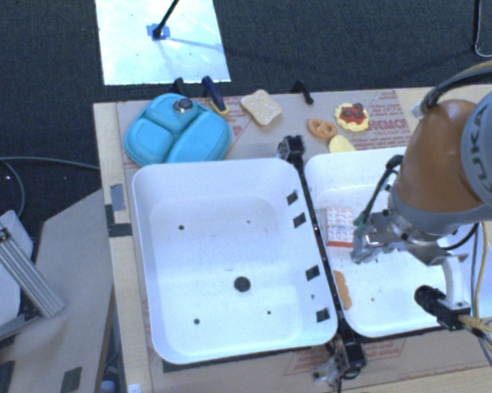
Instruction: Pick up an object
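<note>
My gripper hangs over the right bin, near its left side, under the grey and orange arm. Just left of it lies a small white packet with red print on the bin floor. An orange, bread-like piece lies lower down by the bin's left wall. The view from above hides how the gripper stands, and I see nothing clearly held in it.
The left bin holds a small dark round piece. Behind the bins lie a blue divided plate, a toast slice, a pretzel, a tart and a yellow piece.
</note>
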Available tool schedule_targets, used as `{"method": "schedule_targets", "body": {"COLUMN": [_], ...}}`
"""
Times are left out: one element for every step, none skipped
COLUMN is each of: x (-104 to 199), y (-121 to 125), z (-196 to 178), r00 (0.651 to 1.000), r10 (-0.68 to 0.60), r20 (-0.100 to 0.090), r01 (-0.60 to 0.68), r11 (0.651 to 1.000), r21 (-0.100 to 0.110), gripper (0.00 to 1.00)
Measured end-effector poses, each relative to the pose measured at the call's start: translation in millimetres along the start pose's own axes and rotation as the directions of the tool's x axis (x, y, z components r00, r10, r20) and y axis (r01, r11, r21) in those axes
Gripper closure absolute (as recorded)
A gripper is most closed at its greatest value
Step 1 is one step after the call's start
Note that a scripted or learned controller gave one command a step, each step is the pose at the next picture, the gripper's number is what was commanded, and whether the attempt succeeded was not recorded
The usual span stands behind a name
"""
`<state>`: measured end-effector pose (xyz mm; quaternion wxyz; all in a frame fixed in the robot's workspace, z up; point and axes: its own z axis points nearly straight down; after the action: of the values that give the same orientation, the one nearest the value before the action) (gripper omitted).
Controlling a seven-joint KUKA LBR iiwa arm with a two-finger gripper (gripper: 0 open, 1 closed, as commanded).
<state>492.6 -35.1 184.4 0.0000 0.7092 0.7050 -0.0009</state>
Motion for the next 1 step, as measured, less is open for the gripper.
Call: {"method": "schedule_targets", "body": {"x": [0.5], "y": [33.5], "z": [-182.6], "r00": [1.000], "r10": [-0.012], "r20": [0.000], "r01": [0.012], "r11": [1.000], "r21": [-0.024], "gripper": [1.00]}}
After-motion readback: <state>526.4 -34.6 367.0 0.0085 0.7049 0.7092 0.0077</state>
